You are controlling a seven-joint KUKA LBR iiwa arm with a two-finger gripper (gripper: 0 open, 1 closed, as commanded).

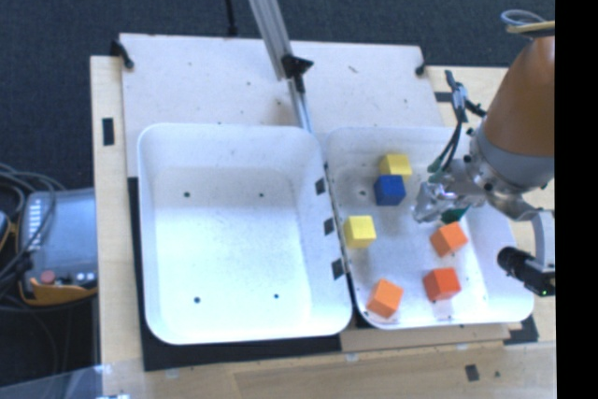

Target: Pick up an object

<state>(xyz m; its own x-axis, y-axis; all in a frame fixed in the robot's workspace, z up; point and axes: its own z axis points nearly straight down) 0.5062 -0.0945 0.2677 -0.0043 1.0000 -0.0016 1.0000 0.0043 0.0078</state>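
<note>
The right bin holds several small cubes: a yellow one touching a blue one, another yellow one near the bin's left wall, and three orange ones. My gripper hangs low over the bin's middle, just right of the blue cube and up-left of the nearest orange cube. Nothing shows between its metal fingers, and their spacing is too blurred to read.
The left bin sits beside the right one, sharing a dividing wall. A slanted aluminium post rises from behind the bins. The arm's orange band fills the right side above the bin.
</note>
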